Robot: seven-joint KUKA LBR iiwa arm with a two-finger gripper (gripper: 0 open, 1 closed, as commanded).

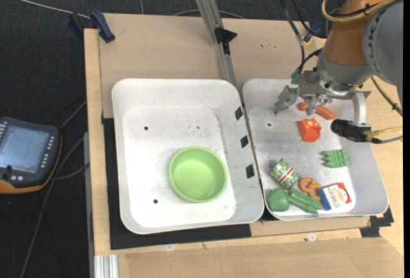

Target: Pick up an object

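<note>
Our gripper (pixel 296 102) hangs with fingers spread apart and nothing between them over the right bin (pixel 378 188); the red pepper (pixel 310 130) lies just below-right of it, short and upright.

Left bin (pixel 128 104): open floor except the green bowl (pixel 198 173) at near right. Right bin (pixel 256 142): left strip and middle free; toys crowd the near edge (pixel 301 190), orange piece (pixel 310 130) and green piece (pixel 335 157) sit right of centre. Slanted metal post (pixel 206 1) blocks the far gap between the bins.
</note>
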